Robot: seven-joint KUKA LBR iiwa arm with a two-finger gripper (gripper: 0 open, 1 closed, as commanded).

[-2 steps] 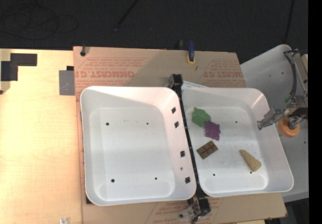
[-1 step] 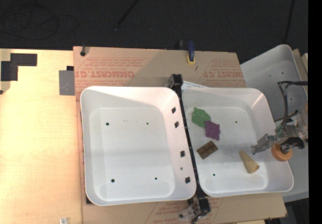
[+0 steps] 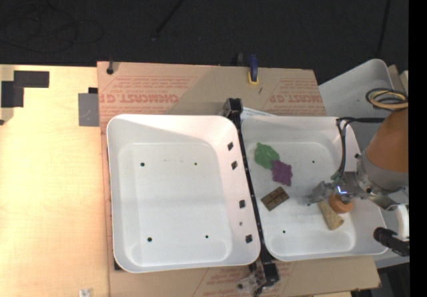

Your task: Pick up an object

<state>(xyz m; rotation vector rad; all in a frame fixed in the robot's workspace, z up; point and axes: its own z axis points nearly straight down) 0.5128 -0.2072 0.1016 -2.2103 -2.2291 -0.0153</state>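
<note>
The claw [image 3: 331, 193] sits low in the right bin [image 3: 303, 249], near its right side, a tangle of grey metal with a small blue light, and from here I cannot tell how it is set, nor whether it is grasping anything. Pressed up against it are a small orange piece [image 3: 341, 206] and, just below, a tan, cork-like block [image 3: 331, 216] lying tilted on the bin floor; where the claw ends and these begin is hard to make out. The arm's orange band [image 3: 390, 145] is cut off at the right side, and a black cable [image 3: 343, 145] loops up from the wrist. Further left in the same bin lie a brown ridged block [image 3: 274, 198], a purple knobbly object [image 3: 281, 171] above it, and a green crumpled-looking object [image 3: 265, 154] touching the purple one at its upper left. All three lie well apart from the claw. The left bin [image 3: 127, 155] adjoins along a row of black clips, both resting on cardboard [image 3: 167, 92] laid over the pale wood tabletop [image 3: 50, 189]
</note>
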